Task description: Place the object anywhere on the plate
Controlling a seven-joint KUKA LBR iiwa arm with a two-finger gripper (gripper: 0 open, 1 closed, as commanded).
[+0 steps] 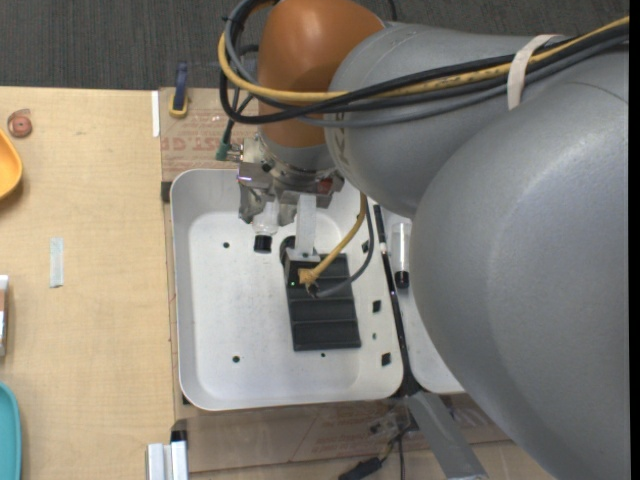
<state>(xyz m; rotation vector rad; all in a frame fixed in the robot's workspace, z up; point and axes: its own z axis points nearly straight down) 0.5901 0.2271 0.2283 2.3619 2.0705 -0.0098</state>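
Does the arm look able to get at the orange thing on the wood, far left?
Doubtful. Nothing blocks the way, but the claw hangs over the bin, and the orange thing lies far past its left wall.

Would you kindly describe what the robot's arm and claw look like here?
The arm is bulky, smooth and grey, with a rounded orange band above the wrist. Yellow and black cables loop over it, held by a white strap. The claw is silvery metal.
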